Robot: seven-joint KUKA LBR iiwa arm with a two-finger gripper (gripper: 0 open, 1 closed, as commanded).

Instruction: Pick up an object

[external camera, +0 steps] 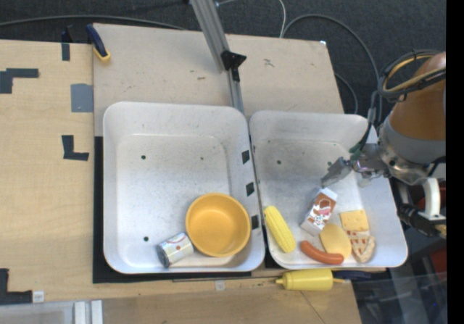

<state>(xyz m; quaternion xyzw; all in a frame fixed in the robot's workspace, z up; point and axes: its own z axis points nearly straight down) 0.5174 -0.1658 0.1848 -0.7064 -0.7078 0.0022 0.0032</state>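
From the overhead camera I see the gripper (339, 168) low over the right bin (304, 134), near that bin's right wall, just above the small carton (320, 213). Whether the jaws are wide or narrow I cannot tell; nothing sits between them. The carton lies among the cheese wedge (354, 220), sausage (320, 252) and corn cob (279, 228) toward the near edge. I judge this the approach step; next I need a short descent onto the carton, then a squeeze.

Yellow bowl (217, 224), yellow corn (280, 228), red sausage (320, 253), perhaps orange-patterned carton (320, 212).
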